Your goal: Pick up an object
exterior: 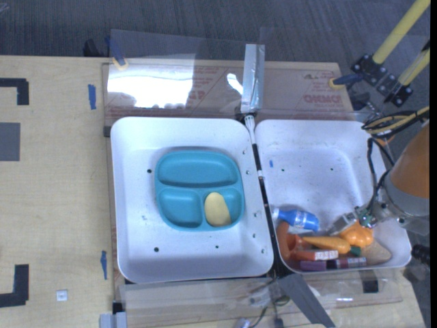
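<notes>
The jaws [358,217], grip state unclear, hover just above the orange toy [358,236] in the right bin [321,152]; pale wooden worktop [51,183], grey floor.

A robot lab: plywood bench [54,183], two white bins [130,183], taped clear panels [177,80], loose cables [392,121].
</notes>
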